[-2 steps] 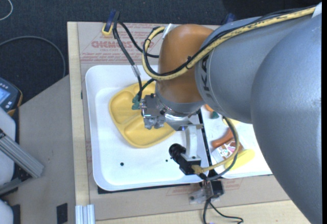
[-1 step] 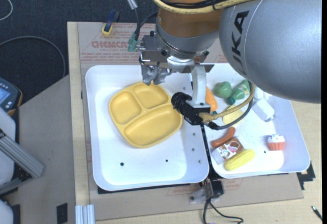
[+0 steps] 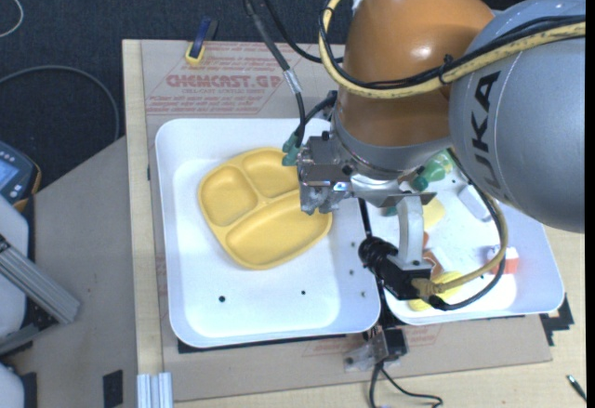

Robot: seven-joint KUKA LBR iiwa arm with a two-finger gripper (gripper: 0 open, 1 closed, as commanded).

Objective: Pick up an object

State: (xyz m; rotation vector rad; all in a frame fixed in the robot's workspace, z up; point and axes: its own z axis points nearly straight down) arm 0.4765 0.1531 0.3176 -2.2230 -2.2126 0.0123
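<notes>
Over in the left bin (image 3: 186, 239), middle-left of the frame, sits a yellow divided plate (image 3: 260, 206) with three compartments, lying flat on the white floor of the bin. The jaws (image 3: 316, 195) are right at the plate's right-hand rim, roughly frame centre, hanging under the big orange wrist of the arm (image 3: 409, 53). Honestly can't tell how far apart they are or whether they've got the rim pinched, the metal block hides the tips, so I wouldn't call it held.

If it were me doing this step, I'd go for the raised rim edge-on, one finger inside the compartment and one outside, since a shallow plate gives nothing else to bite. Come down square, not slanted, or it'll probably just skate across the slick bin. The right bin (image 3: 530, 295) has small bits, mostly covered by the arm
</notes>
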